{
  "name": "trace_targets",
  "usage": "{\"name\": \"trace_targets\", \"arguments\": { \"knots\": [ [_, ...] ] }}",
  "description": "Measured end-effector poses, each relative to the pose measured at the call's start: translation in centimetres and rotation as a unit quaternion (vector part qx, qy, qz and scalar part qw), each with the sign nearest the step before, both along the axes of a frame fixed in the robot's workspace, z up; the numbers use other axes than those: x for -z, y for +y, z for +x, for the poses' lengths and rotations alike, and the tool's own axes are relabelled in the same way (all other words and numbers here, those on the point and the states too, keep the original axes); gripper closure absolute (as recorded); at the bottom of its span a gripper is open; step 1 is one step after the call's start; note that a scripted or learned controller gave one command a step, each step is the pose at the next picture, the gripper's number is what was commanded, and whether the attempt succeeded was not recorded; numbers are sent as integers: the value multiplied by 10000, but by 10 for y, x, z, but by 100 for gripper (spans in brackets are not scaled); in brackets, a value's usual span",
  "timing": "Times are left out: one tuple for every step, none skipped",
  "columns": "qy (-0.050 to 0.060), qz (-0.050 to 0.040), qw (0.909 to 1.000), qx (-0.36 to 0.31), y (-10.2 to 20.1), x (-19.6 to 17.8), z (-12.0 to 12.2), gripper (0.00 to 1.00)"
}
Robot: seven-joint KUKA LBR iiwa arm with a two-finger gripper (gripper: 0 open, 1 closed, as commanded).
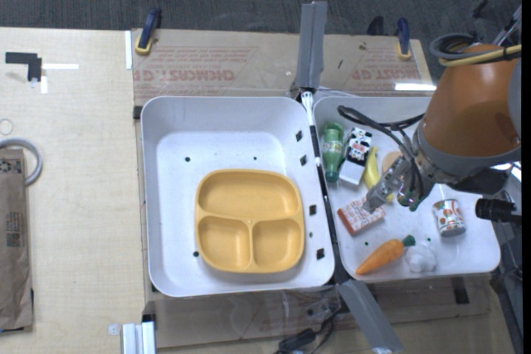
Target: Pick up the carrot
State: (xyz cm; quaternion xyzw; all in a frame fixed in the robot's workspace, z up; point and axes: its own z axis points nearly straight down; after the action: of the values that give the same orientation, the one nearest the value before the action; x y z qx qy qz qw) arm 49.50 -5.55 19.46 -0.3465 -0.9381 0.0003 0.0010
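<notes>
Camera view, bins: two white bins sit side by side in the middle of the frame; the left bin [166, 178] holds a yellow divided plate [249, 220], the right bin [473, 257] holds the small items.
Camera view, carrot: the carrot [383, 254] lies in the lower part of the right bin, orange tip toward the lower left, green top toward the upper right, apart from the other items.
Camera view, neighbours: a red and white box [361, 217] lies just above the carrot; a green bottle [332, 149], a black and white toy [358, 147] and a banana [372, 167] sit further up; a small can [449, 217] stands at the right; a clear crumpled wrapper [421, 259] lies just beside the carrot's green top.
Camera view, arm: it enters from the right edge, the orange band large at upper right.
Camera view, gripper: the gripper [383, 193] hangs over the box, above the carrot and apart from it; nothing sits between its fingers, and whether they are spread or pressed together I cannot tell.
Step in hand: the approach, by my reading; the carrot is not yet grasped.
Next move calls for: shifting toward the lower edge of the frame to centre over the carrot's thick middle, fingers set across its width, then coming down clear of the box and wrapper.
</notes>
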Motion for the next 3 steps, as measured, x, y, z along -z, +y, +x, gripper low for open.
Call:
{"name": "trace_targets", "arguments": {
  "knots": [
    [-2, 6, 9926, -1214, -91, 4, 9, 100],
    [-4, 14, 9626, -2711, -91, -16, -16, 100],
    [-10, 17, 9382, -3461, -151, 13, 12, 100]
  ]
}}
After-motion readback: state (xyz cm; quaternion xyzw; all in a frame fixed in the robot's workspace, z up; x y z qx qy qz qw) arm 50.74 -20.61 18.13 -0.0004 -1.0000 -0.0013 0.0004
